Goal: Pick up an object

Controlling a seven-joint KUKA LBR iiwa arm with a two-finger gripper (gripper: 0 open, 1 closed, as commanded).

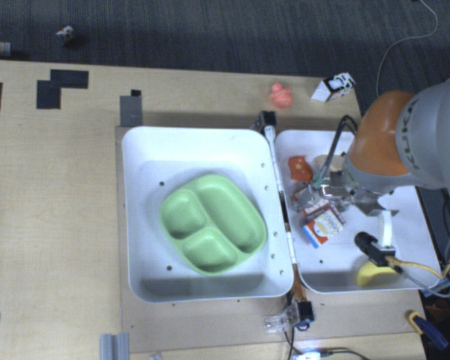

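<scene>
- Arm: enters from 3 o'clock. The gripper (pixel 320 193) sits low over the right bin (pixel 414 223), w/ the wrist pitched toward 9 o'clock. Judged reason: this puts the tool over the cluster at the bin's 9 o'clock side.
- Gripper state: cannot tell whether it is apart or closed; the metal parts merge w/ the clutter beneath. No item is seen clamped, so treat it as no grasp confirmed.
- Task item (judged target): small packet (pixel 324 225), red/white/blue, lying flat just at 6 o'clock of the gripper, approx. at the bin's centre-left. Contact w/ the tool cannot be resolved.
- Alt. candidates, same bin: red object (pixel 300 169) at 11 o'clock of the gripper, near the wall shared w/ the other bin; yellow object (pixel 373 274) at the bin's 5 o'clock, well apart from the gripper.
- Left bin (pixel 135 201): holds a green divided plate (pixel 212 222), centred and flat. It is wide and shallow, so judged a poor fit for a two-point pinch, which may be why the tool works the other bin.
- Counter (pixel 52 223): a pink object (pixel 281 94) lies outside both bins at their 12 o'clock; judged not a pick candidate.
- Risk (judgement): the packet lies flat w/ neighbours close by, so a closing stroke could skid off it or catch adjacent clutter.
- Status: pick not yet shown complete.
</scene>
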